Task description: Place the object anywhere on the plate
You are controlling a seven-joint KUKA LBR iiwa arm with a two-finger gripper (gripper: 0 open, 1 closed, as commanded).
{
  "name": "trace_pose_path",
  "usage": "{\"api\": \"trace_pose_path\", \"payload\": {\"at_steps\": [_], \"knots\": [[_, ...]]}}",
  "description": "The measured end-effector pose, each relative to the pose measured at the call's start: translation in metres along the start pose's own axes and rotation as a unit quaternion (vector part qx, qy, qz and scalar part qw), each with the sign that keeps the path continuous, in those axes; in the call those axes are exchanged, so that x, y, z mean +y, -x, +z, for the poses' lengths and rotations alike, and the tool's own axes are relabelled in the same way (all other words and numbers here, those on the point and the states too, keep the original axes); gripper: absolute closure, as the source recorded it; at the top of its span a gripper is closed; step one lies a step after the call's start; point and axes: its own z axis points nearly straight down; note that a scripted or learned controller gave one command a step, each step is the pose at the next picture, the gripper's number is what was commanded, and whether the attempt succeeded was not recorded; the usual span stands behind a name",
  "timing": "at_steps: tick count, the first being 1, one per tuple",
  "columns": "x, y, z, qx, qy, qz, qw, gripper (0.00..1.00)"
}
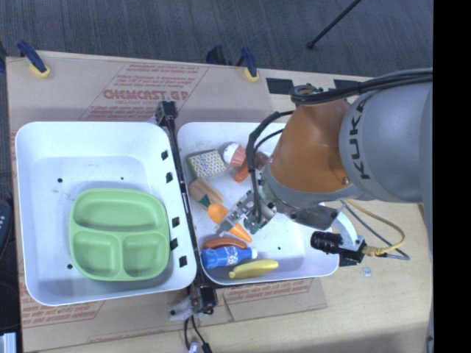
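The left bin (29, 197) holds a green plate (118, 234) with three compartments, lying flat near the bin's middle and bearing nothing. Across the black-clipped divider, the right bin (316, 265) is crowded with toy food: a patterned block (207, 164) at the top, a bun-like piece (205, 191) below it, a small orange piece (218, 212), a reddish strip (224, 240), a blue bottle-shaped item (227, 257) and a yellow banana (254, 268) along the bin's lower edge. An orange-and-white item (235, 155) lies near the top, close to the arm.

The gripper (246, 219) reaches down among these, its tip just beside an orange carrot-like piece (241, 232) (most likely the object in hand). Whether the jaws are apart or closed cannot be told from this angle, nor whether anything sits between them.

These pieces look like hollow moulded plastic: light, stiff, somewhat slick on their rounded faces. The carrot-like piece would best be taken across its narrow width near the middle, where a tapered end would not squirt out. Close neighbours leave little room for the fingers.
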Motion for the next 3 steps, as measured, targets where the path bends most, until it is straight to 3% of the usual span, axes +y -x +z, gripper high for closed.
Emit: {"api": "trace_pose_path", "payload": {"at_steps": [1,2,3], "knots": [[0.046,-0.058,-0.041,0.001,-0.001,0.051,0.9987,1.0],[0.069,-0.087,-0.047,0.001,-0.001,0.126,0.9921,1.0],[0.069,-0.087,-0.047,0.001,-0.001,0.126,0.992,0.0]]}}
